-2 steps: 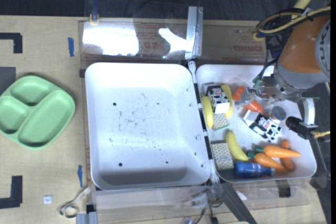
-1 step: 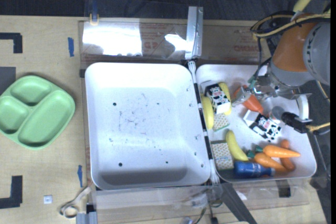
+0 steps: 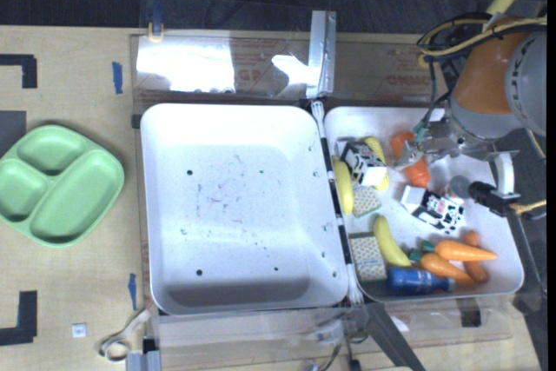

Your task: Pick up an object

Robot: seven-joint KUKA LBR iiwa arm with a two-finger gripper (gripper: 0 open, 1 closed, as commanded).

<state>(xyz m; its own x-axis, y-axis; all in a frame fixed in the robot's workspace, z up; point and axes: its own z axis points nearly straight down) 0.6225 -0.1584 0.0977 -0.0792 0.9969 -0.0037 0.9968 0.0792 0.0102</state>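
The hand [image 3: 432, 139] hangs low over the back of the right bin [image 3: 512, 274], with the grey arm [image 3: 530, 91] and its orange band coming in from the right. The slant of the view and the wrist above it hide the tip, so I cannot tell whether the hand is open or closed, and nothing can be seen held in it. It probably sits there because the loose things are all in this bin, and it seems to be setting up for a pick.

The closest candidates are an orange piece [image 3: 400, 143] just beside the hand and a second orange piece [image 3: 418, 175] just in front of it. Which one is meant cannot be told.

Further out in the same bin:
- a black-and-white block [image 3: 440, 211]
- another patterned block [image 3: 359, 159] beside a small banana [image 3: 374, 149]
- a long banana [image 3: 344, 187] against the dividing wall
- a third banana [image 3: 389, 241]
- two carrots [image 3: 465, 252] by the front wall
- a blue bottle [image 3: 417, 280] lying on its side, touching them

The things crowd and overlap, so a clean grip looks hard.

The left bin [image 3: 156, 135] holds nothing. A green divided plate [image 3: 56, 182] sits well apart on the bench [image 3: 61, 291].
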